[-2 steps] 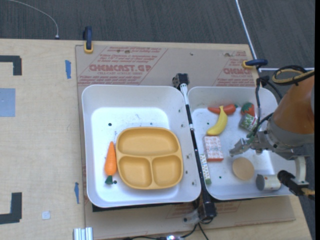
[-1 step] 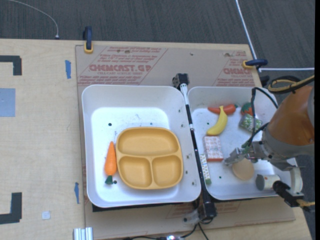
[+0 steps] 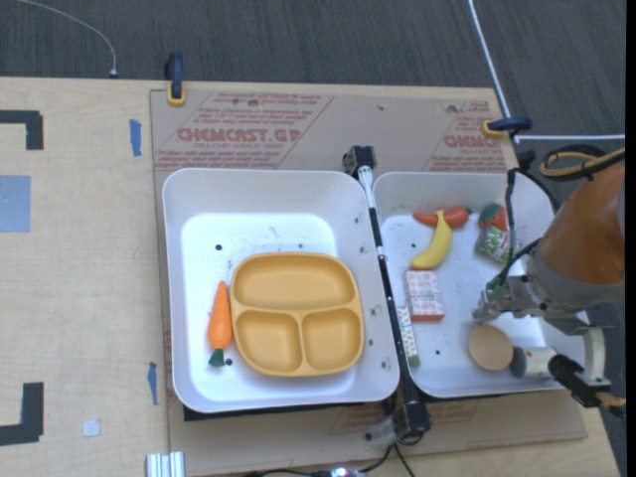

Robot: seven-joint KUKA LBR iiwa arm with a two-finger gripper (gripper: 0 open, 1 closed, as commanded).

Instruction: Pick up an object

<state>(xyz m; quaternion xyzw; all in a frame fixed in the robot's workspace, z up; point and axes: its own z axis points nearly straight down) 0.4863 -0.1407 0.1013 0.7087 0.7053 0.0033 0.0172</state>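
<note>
Cardboard sheet [image 3: 298, 132] under two white bins [image 3: 189, 266].

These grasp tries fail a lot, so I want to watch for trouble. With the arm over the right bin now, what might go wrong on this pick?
1. The tool hangs between the round tan disc and the pink box; it may come down on bare floor and close on nothing.
2. The disc looks flat and low, so it may slip out.
3. The banana touches the red pepper; a grasp there might nudge both.
</note>
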